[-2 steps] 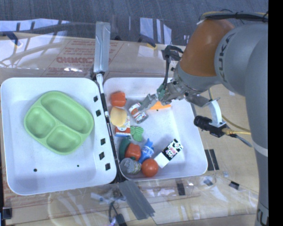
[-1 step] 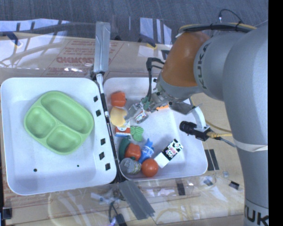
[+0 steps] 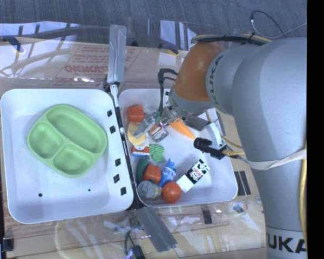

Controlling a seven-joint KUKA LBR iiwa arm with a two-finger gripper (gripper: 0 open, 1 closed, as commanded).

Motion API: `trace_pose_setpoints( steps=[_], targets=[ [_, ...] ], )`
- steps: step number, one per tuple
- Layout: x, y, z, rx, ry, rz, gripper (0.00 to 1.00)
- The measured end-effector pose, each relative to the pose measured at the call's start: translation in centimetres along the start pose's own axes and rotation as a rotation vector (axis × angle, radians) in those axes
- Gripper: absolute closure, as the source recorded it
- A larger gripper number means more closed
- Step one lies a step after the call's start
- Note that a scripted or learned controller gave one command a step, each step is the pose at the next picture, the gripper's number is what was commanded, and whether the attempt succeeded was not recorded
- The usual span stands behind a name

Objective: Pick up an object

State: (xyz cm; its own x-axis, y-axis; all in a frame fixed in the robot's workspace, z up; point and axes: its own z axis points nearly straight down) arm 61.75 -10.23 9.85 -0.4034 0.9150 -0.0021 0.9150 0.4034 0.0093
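- Closest to the camera, at the front of the right bin [image 3: 227, 190], a red ball like a tomato [image 3: 171, 192] sat touching a grey round thing [image 3: 147, 189].
- Just behind them were a blue toy [image 3: 168, 171], an orange-red toy [image 3: 152, 172], and a little black-and-white box with a cow pattern [image 3: 195, 174], lying tilted.
- A green and white toy [image 3: 157, 152] lay in the middle of the pile.
- Farther back, the pincer [image 3: 157, 127] was down low in the pile, right over a small toy with red and white on it. I could not tell if the pincer was spread or pressed together, or if it pinched anything.
- A yellow toy [image 3: 136, 136] lay just beside it, and an orange carrot shape [image 3: 182, 128] lay on the other side.
- A red-orange round toy [image 3: 135, 113] sat near the back of the pile.
- The left bin [image 3: 16, 193] held a green plate with three parts [image 3: 67, 140].
- Farthest back was the brown counter [image 3: 54, 63] with red writing on it.
- I think these toys were light, hard and smooth, so they could slip. The round ones might roll away. A good place to pinch would be across the thin middle of a toy, not its round end.
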Motion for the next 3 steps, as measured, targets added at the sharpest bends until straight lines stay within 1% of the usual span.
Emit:
trace_pose_setpoints(
  steps=[1, 2, 3],
  targets=[
    [-0.1, 0.2, -1.2, -0.003, -0.004, -0.004, 1.0],
    [6.8, 7.6, -15.7, 0.006, 0.001, 0.126, 1.0],
    [11.2, 9.2, -10.7, 0.015, 0.004, 0.017, 1.0]
  ],
)
